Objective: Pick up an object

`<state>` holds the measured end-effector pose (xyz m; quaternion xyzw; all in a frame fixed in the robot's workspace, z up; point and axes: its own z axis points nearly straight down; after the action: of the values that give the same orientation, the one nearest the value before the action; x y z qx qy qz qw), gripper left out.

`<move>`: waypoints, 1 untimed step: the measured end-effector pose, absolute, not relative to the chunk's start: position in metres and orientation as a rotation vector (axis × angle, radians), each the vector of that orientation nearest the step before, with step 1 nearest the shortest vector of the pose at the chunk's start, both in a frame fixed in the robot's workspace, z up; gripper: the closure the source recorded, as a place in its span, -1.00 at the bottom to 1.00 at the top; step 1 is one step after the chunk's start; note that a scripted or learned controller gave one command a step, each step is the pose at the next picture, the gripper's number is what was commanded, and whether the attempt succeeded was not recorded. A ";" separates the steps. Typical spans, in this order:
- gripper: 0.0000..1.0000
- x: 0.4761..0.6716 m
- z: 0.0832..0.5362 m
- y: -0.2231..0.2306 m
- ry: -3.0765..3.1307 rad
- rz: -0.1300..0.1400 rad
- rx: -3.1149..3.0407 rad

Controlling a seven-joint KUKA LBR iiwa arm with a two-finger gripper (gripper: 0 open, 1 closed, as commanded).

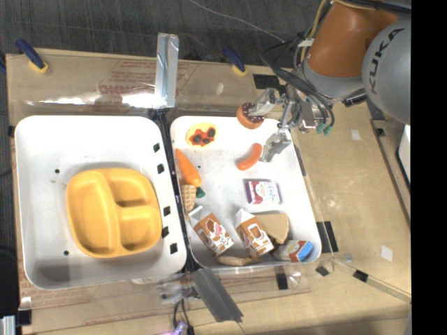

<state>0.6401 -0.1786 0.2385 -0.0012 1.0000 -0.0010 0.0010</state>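
My gripper (267, 128) hangs over the far right corner of the right bin (305, 194), its two fingers spread apart, so it is open. An orange-and-brown doughnut (247, 115) sits at the bin's far rim, right beside the upper fingertip (261, 107) and not between the fingers. An orange sausage (249, 157) lies just left of the lower fingertip (272, 149). Nothing is held.
The right bin also holds a yellow berry dish (201, 135), a carrot (187, 167), a purple-white carton (262, 191), two orange-brown cartons (213, 233), a bread slice (277, 225) and a blue-orange item (300, 250). A yellow divided tray (112, 210) lies in the left bin (35, 145).
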 end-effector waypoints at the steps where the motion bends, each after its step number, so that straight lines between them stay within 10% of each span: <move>1: -1.00 0.520 0.127 -0.197 3.124 -0.001 -0.272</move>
<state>0.5204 -0.1967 0.1273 -0.0867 0.9962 -0.0002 0.0028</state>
